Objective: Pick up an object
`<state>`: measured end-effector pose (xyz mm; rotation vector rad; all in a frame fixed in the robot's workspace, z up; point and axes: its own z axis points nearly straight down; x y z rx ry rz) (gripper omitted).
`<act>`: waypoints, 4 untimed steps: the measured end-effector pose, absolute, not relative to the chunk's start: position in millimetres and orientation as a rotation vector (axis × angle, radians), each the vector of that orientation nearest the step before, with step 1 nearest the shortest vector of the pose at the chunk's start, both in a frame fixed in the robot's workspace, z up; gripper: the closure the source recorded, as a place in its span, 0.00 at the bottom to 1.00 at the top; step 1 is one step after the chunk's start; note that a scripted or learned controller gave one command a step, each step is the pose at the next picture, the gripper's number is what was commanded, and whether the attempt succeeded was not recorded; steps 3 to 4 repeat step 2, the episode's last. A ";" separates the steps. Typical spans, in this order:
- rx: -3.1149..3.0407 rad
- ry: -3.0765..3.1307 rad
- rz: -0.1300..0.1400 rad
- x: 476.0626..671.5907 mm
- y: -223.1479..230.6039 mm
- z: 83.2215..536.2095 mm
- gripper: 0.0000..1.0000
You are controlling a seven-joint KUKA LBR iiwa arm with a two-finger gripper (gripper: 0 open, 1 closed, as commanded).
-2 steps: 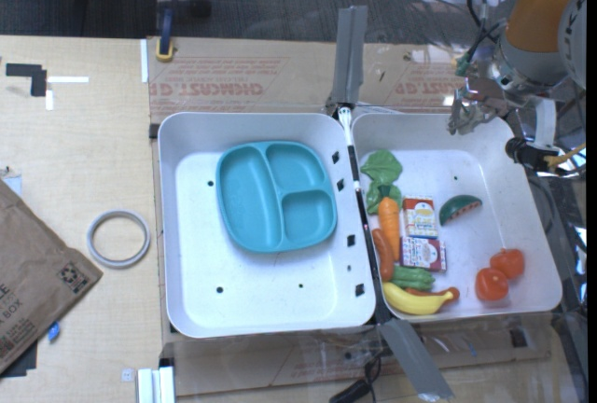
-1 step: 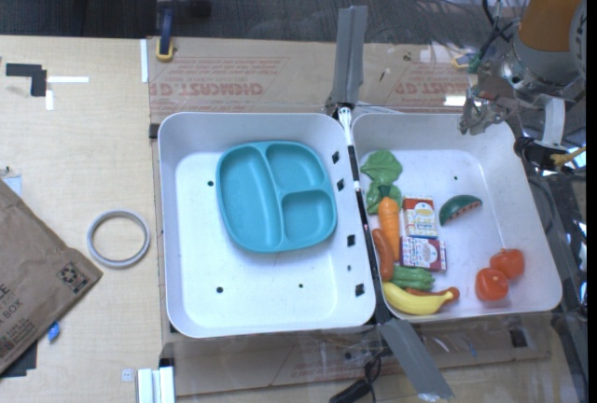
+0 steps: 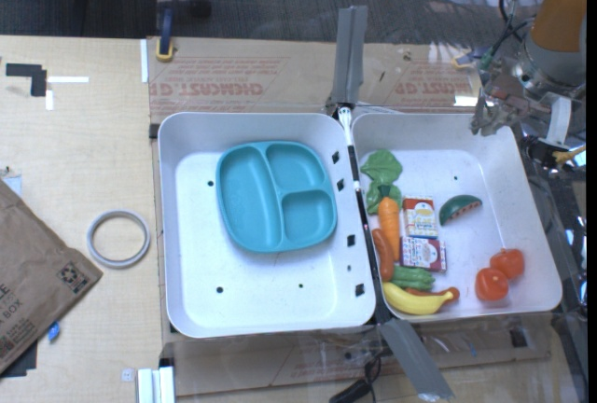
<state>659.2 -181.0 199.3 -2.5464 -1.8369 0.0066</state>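
The right bin (image 3: 522, 196) holds several toy foods: a green leafy piece (image 3: 381, 168), an orange carrot (image 3: 387, 215), a second carrot-like piece (image 3: 382, 254), a red and white carton (image 3: 421, 233), a green pod (image 3: 411, 278), a yellow banana (image 3: 418, 298), a watermelon slice (image 3: 459, 207) and two red tomatoes (image 3: 499, 275). My gripper (image 3: 492, 112) hangs at the far right corner of that bin, above its rim, apart from all the foods. Nothing shows between its fingers.
The left bin (image 3: 182, 233) carries a teal divided plate (image 3: 277, 196). A roll of tape (image 3: 118, 237) and a brown cardboard piece (image 3: 33, 270) lie on the wooden bench to the left. Cables hang by the arm at the right.
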 end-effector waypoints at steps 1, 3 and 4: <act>-2.576 -1.792 0.008 658.9 -179.5 195.3 1.00; -2.625 -1.723 0.006 659.4 -189.5 199.3 1.00; -2.625 -1.723 0.006 659.4 -189.5 199.3 1.00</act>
